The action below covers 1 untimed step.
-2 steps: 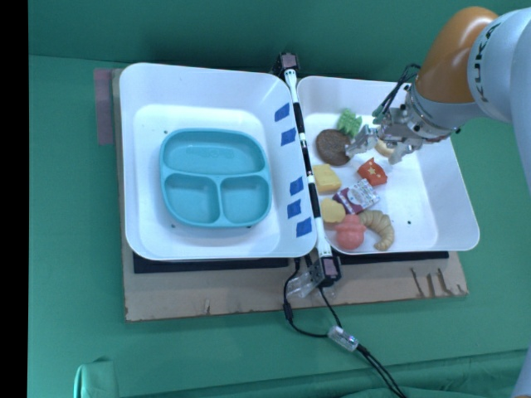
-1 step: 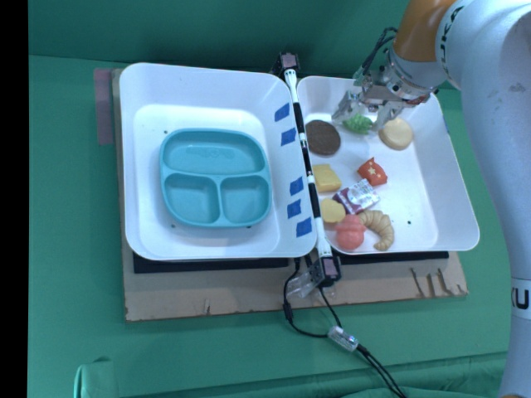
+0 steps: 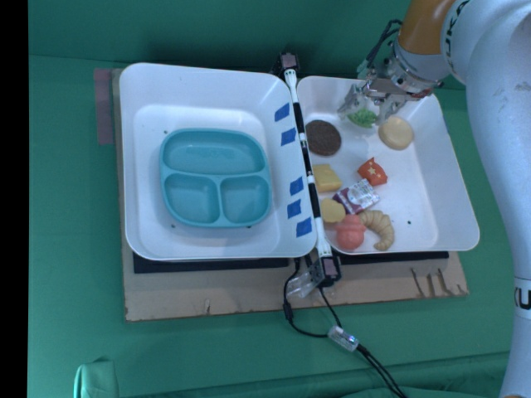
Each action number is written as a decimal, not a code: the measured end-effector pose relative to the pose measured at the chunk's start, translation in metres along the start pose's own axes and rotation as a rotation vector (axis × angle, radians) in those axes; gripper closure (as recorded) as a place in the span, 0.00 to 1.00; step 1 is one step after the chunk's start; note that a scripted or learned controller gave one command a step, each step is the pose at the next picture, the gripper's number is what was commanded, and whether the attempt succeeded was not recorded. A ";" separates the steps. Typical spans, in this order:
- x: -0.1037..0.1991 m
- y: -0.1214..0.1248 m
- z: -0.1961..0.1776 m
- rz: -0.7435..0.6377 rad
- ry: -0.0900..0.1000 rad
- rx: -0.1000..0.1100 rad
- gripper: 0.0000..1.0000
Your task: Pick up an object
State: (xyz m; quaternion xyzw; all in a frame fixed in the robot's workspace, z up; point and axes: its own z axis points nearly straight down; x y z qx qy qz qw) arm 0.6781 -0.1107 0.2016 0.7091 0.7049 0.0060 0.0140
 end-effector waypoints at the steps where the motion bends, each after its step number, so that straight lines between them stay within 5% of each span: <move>1: 0.073 -0.033 -0.122 -0.003 0.009 0.017 1.00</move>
